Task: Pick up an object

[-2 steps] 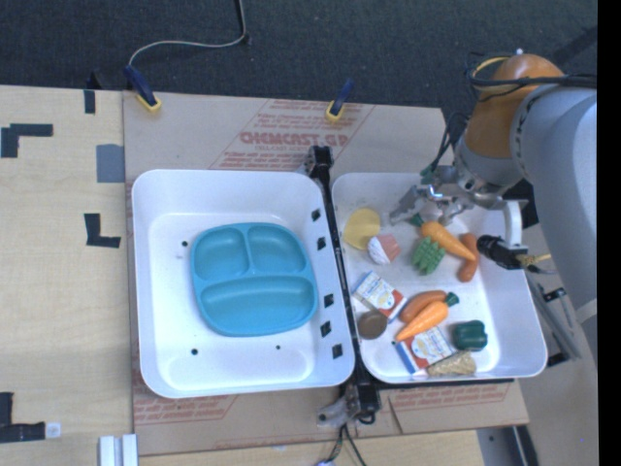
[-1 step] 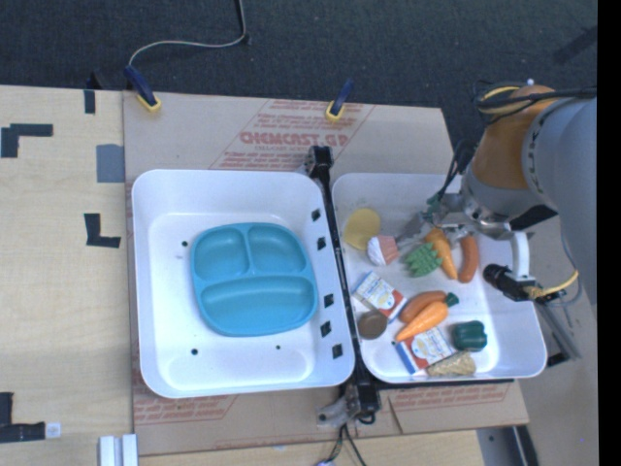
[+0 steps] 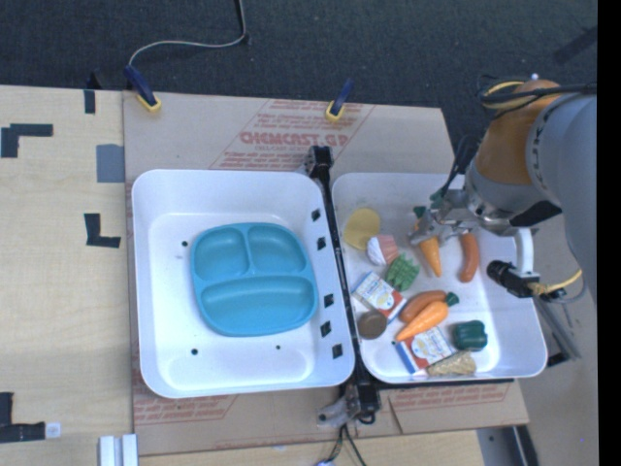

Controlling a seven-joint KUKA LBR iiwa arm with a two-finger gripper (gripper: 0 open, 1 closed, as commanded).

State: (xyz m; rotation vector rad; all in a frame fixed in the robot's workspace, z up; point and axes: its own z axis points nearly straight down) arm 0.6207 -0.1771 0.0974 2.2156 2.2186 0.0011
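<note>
Gripper (image 3: 430,223) low in right bin (image 3: 505,343), fingers clamped on small toy carrot (image 3: 431,255), w/ a sausage (image 3: 469,256) just right of it. Bigger carrots (image 3: 423,315) nearer cam. Left bin holds blue divided plate (image 3: 256,278).

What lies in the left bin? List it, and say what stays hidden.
The left bin holds a blue divided plate, lying flat near its middle with three compartments showing nothing in them. The patch of bin floor beneath the plate is covered, so nothing can be said of it.
</note>
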